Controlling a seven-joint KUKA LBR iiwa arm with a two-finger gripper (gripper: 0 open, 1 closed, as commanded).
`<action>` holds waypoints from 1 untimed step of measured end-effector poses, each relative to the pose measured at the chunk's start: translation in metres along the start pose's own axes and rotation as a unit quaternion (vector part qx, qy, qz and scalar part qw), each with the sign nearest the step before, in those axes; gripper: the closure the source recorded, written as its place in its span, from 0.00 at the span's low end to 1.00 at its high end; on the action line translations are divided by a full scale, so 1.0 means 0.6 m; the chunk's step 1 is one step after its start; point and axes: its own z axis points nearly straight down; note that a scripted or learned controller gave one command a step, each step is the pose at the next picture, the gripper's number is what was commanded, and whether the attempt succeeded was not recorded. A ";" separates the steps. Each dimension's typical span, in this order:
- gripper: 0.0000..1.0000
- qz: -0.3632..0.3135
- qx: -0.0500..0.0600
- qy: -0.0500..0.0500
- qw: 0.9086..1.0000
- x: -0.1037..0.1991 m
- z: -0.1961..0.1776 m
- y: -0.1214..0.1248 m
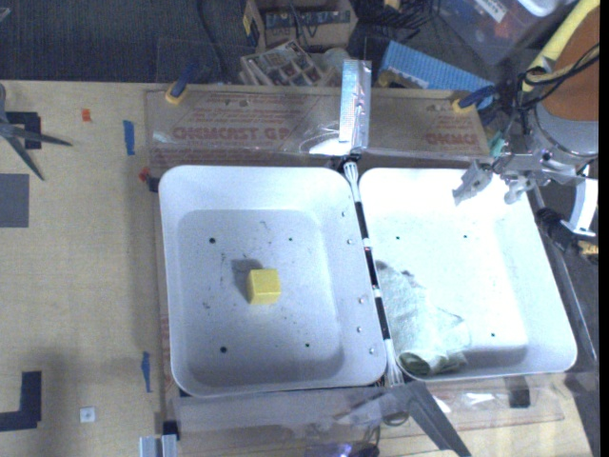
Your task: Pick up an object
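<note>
A small yellow block lies near the middle of the left bin. A crumpled white and grey cloth roll rests along the left side of the right bin, reaching to its front edge. My gripper hangs over the back right part of the right bin, well away from the cloth and far from the block. Its fingers stand open with nothing between them.
A clear plastic wall with red lettering runs behind both bins. Cables and boxes crowd the area beyond it. The divider between the bins has a row of small bolts.
</note>
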 end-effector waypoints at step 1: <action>1.00 0.000 -0.002 -0.001 1.000 0.000 -0.019 0.002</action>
